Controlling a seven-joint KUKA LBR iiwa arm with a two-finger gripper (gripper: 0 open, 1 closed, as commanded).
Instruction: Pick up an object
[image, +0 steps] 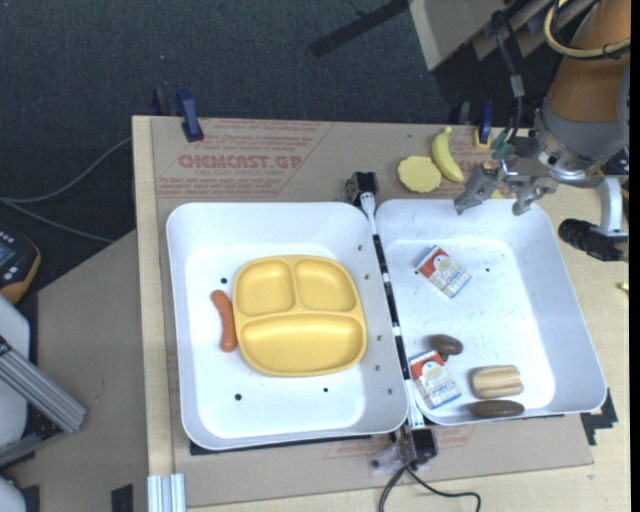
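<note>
Bench, brown board, bearing two shallow white bins side by side. Left bin holds a yellow divided tray at its middle, with an orange sausage lying just beside the tray's left edge. Right bin holds five small items: a red-and-white carton near its centre; a second red-and-white carton at the near left corner; a dark brown oval piece touching that carton's top; a tan bread roll to the right; a dark brown sausage just below the roll. Arm enters from the upper right; gripper hangs above the right bin's far rim, jaws spread wide, nothing between them. Behind the bins, on the board: a yellow round slice and a banana, side by side.
</note>
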